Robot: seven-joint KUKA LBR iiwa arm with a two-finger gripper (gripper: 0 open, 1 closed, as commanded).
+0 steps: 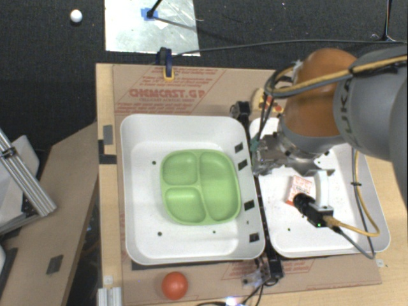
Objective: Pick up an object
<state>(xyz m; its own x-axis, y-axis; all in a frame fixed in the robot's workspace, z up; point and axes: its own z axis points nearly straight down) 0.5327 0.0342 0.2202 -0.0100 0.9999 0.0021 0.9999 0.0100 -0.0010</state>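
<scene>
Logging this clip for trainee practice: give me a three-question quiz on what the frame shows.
1. True or false: the green tray lies in the left bin.
2. Which bin is the arm over? A left, B right.
3. Fill in: the orange ball lies ____ the bins.

Key: 1 true. 2 B, the right bin. 3 outside, on the cardboard at the near edge.

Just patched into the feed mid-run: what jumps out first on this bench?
The grey arm with its orange band looms over the right bin, covering much of it. In the left bin lies a pale green divided plate. A small red-and-white packet shows in the right bin below the arm, and an orange-red ball sits on the board in front of the left bin.
</scene>
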